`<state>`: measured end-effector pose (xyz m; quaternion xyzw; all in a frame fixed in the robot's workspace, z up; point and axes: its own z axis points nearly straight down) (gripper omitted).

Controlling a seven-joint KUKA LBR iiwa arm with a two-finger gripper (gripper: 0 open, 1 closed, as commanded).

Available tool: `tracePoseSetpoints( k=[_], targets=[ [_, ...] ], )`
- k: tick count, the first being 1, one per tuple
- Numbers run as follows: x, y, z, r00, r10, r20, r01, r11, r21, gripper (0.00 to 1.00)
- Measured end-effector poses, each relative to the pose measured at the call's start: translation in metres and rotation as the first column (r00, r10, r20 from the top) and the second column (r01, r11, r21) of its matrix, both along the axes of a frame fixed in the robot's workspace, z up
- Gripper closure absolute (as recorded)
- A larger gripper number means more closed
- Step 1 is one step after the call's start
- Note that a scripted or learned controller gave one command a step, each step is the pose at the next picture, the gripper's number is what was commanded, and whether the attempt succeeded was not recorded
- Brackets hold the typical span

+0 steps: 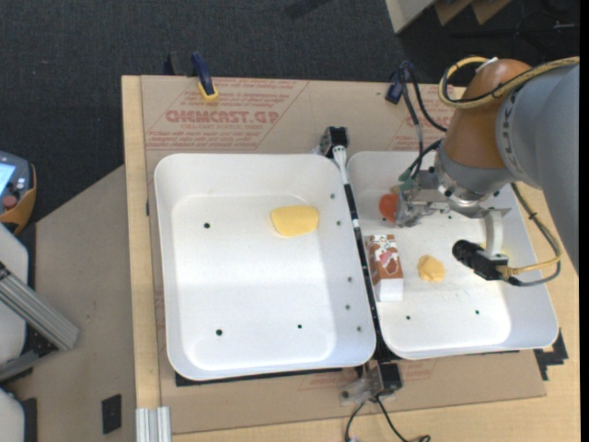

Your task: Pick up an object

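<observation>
Tabletop (230, 109): cardboard-covered, carrying two white bins side by side. Arm (515, 118): grey with orange band, reaching in from the right over the right bin (460, 330). Left bin (239, 320): holds one pale yellow lump (294, 220) near its upper middle. Right bin: holds a red-and-white carton (385, 266) by its left wall, a small yellow piece (431, 268) just right of it, and a red-orange ball (388, 206) at upper left. Gripper (405, 205): low beside the ball; whether the fingers are spread or closed cannot be told.
</observation>
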<state>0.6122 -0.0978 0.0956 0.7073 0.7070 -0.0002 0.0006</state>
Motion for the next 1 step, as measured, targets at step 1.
tracePoseSetpoints(
  k=[1],
  targets=[
    [0.0097,-0.0329,-0.0112,1.0,-0.002,0.002,0.002,1.0,-0.001,1.0]
  ],
)
